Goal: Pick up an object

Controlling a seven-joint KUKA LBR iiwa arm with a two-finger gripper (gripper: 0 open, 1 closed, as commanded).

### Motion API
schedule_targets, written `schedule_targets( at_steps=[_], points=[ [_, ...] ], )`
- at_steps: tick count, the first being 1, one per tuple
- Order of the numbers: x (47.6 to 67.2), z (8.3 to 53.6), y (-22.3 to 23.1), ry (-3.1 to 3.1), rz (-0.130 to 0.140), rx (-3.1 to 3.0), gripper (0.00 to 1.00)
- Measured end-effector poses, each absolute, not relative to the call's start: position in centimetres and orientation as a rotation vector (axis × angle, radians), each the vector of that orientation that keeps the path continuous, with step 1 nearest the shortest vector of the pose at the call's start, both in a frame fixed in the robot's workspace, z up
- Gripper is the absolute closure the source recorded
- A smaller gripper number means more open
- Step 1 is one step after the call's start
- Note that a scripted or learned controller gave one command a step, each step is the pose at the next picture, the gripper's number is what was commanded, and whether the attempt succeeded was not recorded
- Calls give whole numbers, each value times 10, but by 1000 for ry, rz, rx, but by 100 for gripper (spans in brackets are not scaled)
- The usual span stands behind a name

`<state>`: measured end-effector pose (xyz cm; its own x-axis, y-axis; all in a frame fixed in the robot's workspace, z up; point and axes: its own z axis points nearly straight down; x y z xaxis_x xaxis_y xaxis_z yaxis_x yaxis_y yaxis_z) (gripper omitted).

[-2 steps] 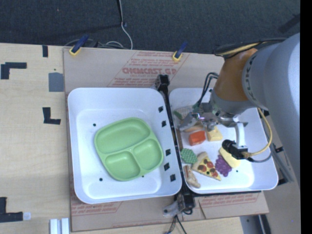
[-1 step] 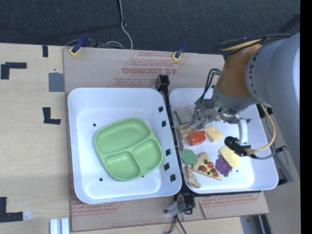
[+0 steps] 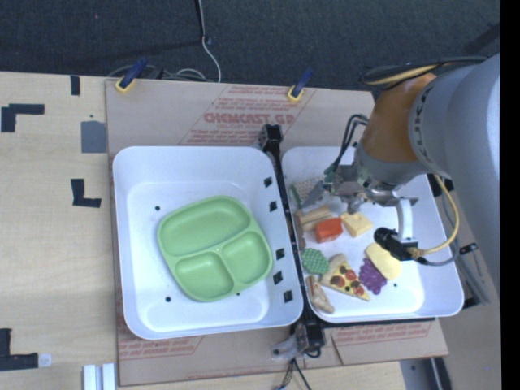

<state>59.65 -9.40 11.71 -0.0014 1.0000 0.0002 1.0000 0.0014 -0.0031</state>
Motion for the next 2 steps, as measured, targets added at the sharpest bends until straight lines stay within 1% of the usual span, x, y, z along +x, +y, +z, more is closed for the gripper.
schedule_targets(
  at_steps=[1, 2],
  points=[
    [568, 84, -100, -2222, 2, -2225, 0],
    [568, 95, -98, -2223, 0, -2220, 100]
  ],
)
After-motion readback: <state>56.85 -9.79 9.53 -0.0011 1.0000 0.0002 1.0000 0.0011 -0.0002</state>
